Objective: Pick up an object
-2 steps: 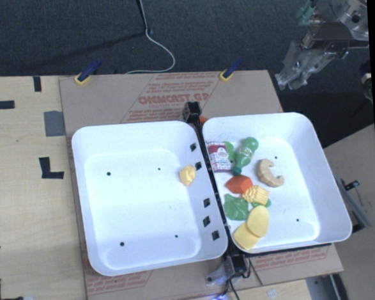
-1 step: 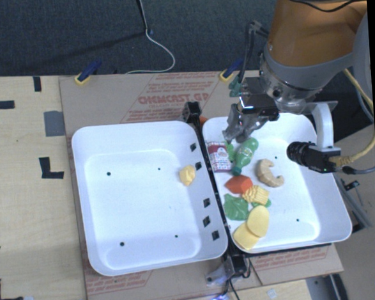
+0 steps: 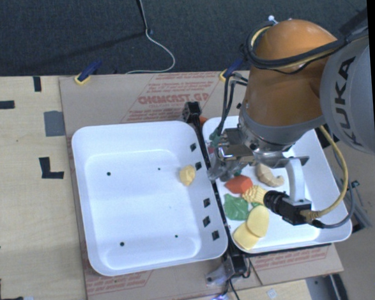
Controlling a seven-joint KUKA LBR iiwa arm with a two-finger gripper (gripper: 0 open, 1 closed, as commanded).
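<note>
Objects are seen in both white bins: a small yellow piece (image 3: 187,175) lies alone in the left bin (image 3: 98,152), while red (image 3: 239,184), green (image 3: 236,207) and yellow (image 3: 258,220) pieces are clustered in the right bin (image 3: 323,162) beneath the gripper (image 3: 224,169).

Left bin (image 3: 100,184): one small object (image 3: 187,175) near its right wall. Right bin (image 3: 323,162): cluster of items (image 3: 248,206) at its left front, arm (image 3: 285,88) above; gripper (image 3: 222,169) over the shared divider
</note>
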